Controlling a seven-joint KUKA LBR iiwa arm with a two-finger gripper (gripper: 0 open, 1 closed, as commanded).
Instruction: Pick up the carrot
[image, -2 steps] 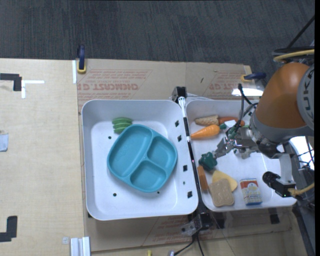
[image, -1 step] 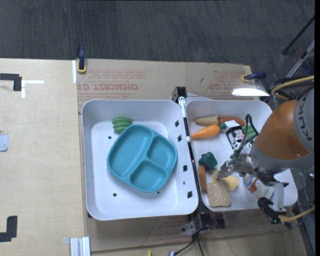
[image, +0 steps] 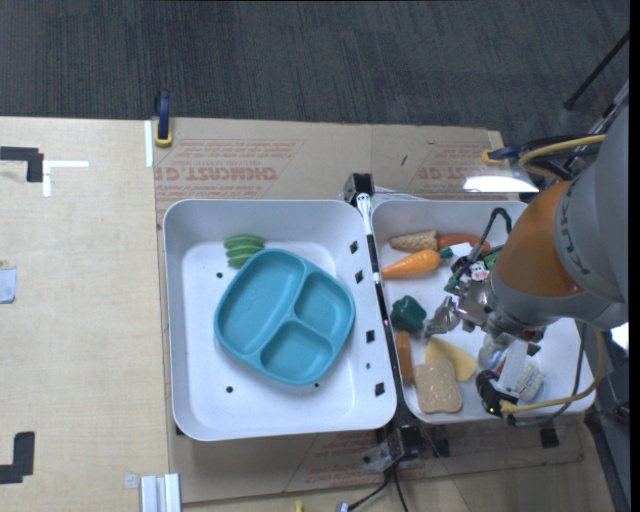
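Carrot (image: 411, 264) near bin's far wall (image: 440, 204); tool (image: 452, 312) nearby, grip state unclear.

Orange carrot (image: 411, 264), teal tray (image: 285, 316)

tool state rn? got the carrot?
Tool: cannot be told; nothing seen held. Carrot lies in the right bin.

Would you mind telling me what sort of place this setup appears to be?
Probably a robotics lab bench for pick-and-place tests, not a kitchen: the two white bins sit on cardboard, the food, such as the carrot, looks like toys, and a grey and orange robot arm reaches in.
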